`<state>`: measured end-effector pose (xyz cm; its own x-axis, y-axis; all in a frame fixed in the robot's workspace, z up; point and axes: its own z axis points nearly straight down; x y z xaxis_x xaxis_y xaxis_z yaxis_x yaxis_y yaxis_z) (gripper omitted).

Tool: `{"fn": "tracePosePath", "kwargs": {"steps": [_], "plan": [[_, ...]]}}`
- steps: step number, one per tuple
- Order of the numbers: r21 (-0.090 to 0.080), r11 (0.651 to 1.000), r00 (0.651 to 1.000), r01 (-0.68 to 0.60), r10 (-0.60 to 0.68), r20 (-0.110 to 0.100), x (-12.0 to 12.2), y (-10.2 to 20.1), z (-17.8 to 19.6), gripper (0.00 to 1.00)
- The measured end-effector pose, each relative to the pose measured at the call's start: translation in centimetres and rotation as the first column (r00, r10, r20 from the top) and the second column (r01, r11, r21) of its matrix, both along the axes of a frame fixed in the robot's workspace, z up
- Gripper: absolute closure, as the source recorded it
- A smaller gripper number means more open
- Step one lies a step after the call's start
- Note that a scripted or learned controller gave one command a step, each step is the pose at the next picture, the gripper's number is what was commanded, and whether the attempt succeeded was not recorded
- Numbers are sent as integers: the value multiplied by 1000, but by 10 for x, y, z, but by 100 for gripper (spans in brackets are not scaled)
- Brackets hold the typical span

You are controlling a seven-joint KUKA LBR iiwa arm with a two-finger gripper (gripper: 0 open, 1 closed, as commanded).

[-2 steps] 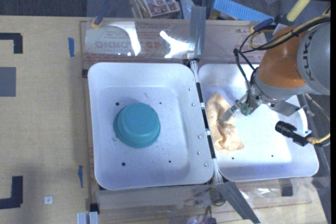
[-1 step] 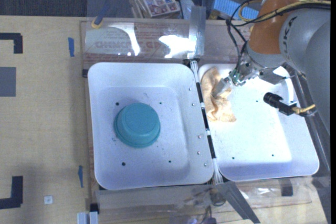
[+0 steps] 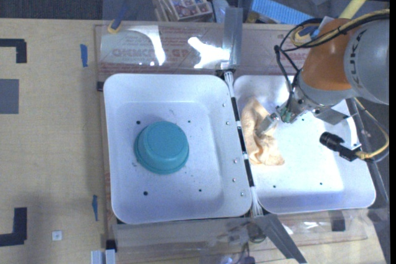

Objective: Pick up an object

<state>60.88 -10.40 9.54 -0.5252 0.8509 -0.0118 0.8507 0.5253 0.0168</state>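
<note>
Resting on crumpled cloth (image 3: 260, 136), tool (image 3: 268, 125), grip state unclear; teal bowl (image 3: 162, 146) alone in left bin (image 3: 117, 102).

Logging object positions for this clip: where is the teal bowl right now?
The teal bowl sits upside down near the middle of the left bin, well apart from the crumpled cloth and the gripper in the right bin.

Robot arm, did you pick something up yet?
Not yet, by the look of it. Done: the arm has reached into the right bin, and its hand is down at the crumpled tan cloth. In hand: nothing visibly lifted; the cloth lies on the bin floor. Left: grip and raise it. The teal bowl sits in the left bin.
</note>
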Motion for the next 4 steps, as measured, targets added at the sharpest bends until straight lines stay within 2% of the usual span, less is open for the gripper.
{"fn": "tracePosePath", "kwargs": {"steps": [1, 2, 3, 4], "plan": [[-1, 992, 992, 126, -126, -2, 50, 3, -1, 0], [4, 992, 992, 124, -124, 1, 51, 6, 12, 100], [0, 915, 915, 403, -403, -18, 58, 38, 124, 100], [0, 937, 937, 349, -349, -19, 58, 82, 234, 100]]}}
